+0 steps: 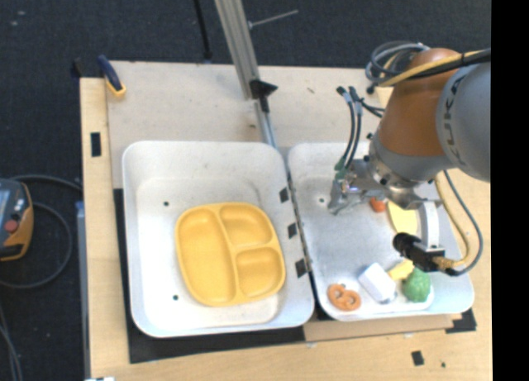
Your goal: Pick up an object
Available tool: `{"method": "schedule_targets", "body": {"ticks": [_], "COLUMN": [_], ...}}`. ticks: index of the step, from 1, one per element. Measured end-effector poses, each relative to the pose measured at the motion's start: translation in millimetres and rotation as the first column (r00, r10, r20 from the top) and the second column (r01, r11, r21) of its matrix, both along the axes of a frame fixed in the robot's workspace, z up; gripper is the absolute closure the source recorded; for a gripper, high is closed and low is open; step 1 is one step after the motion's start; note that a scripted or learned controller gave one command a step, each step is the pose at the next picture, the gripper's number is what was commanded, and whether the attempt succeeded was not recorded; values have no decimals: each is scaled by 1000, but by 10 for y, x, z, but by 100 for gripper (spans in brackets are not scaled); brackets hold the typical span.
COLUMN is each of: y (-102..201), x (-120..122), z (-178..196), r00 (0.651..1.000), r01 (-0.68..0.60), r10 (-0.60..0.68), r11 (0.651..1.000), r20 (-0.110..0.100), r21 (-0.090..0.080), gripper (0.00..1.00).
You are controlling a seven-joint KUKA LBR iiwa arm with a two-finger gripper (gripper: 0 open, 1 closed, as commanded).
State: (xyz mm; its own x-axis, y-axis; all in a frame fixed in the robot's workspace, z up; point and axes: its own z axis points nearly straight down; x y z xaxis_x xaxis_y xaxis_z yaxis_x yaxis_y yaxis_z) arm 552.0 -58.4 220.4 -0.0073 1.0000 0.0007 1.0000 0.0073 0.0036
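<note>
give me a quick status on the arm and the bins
Gripper low over right bin, nothing seen between its fingers. Orange pretzel, white block, green piece at near edge, untouched. Yellow tray in left bin.

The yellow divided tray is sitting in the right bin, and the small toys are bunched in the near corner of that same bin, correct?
Not quite. The camera view shows the yellow divided tray in the left bin. The small toys are indeed bunched in the near corner of the right bin.
</note>
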Motion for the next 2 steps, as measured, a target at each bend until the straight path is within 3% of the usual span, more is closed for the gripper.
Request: {"method": "schedule_targets", "body": {"ticks": [2], "y": [782], "x": [511], "z": [223], "r00": [1000], "r01": [0], "r10": [0], "r11": [1000], "r20": [0], "r21": [0], "gripper": [100]}}
